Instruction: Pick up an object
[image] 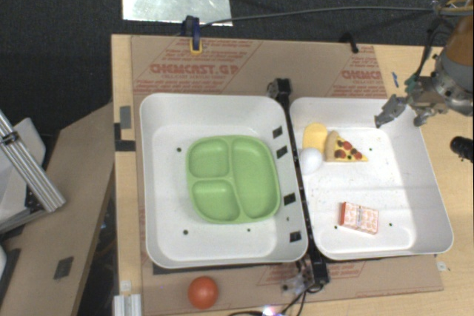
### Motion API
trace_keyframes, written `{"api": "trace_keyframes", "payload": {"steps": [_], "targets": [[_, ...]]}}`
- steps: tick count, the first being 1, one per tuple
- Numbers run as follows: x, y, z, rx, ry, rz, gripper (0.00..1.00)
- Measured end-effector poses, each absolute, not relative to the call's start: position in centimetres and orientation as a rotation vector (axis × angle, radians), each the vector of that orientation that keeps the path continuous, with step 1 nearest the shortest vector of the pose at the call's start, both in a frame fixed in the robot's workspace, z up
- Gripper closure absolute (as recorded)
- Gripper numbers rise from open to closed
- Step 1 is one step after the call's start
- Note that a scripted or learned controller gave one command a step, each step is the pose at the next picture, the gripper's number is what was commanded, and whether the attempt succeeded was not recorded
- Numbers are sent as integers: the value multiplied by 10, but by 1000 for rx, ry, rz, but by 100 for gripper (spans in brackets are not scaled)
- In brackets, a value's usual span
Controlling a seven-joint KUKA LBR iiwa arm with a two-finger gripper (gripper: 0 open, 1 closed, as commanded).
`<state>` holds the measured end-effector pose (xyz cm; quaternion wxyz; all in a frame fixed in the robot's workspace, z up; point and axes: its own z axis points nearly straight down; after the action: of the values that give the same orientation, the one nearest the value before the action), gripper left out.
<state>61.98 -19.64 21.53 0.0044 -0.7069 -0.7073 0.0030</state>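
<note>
Two shallow white bins sit side by side on my tan bench. Landmark: right white bin (422, 189). My two-finger gripper (404, 112) hangs over its far right corner, fingers spread, holding nothing. Inside it: toy pizza slice (346, 149) with yellow lump (315, 135) and white ball (310, 160) toward its left wall; red-and-white packet (359, 217) nearer its front.

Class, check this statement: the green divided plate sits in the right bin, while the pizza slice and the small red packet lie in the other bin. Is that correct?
Not quite. The camera view shows the green divided plate in the left bin, not the right one. The rest holds: the pizza slice and the small red packet lie in the other bin, the right bin.
</note>
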Motion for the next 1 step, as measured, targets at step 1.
{"api": "trace_keyframes", "payload": {"steps": [1], "targets": [[623, -196, 223, -2219, -2227, -2, 0]]}}
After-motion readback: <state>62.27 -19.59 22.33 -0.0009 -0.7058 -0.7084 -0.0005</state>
